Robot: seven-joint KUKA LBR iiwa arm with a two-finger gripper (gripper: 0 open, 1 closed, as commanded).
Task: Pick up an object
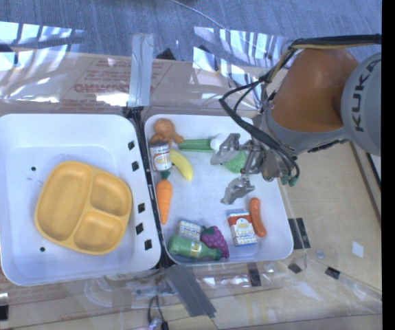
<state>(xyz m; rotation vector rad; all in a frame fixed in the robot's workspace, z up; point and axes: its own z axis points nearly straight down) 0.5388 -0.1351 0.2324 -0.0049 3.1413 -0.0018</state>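
Observation:
My gripper [230, 170] hangs over the right bin [279, 218], near its middle right, and it is open. One finger points up-left toward a green stalk with a white tip [198, 144]. The other finger points down toward a red sausage [255, 216]. A light green object [237, 162] lies between the finger bases, and neither finger touches it. West of the gripper lie a yellow banana [181, 165], a small labelled jar [161, 155], an orange gourd [164, 128] and a carrot [163, 199].
Along the right bin's near wall sit a small carton [241, 228], purple grapes [214, 239], a green bottle [194, 249] and a little box [190, 229]. The left bin [12, 150] holds a yellow divided plate [82, 206]. Black cables [242, 98] loop above the wrist.

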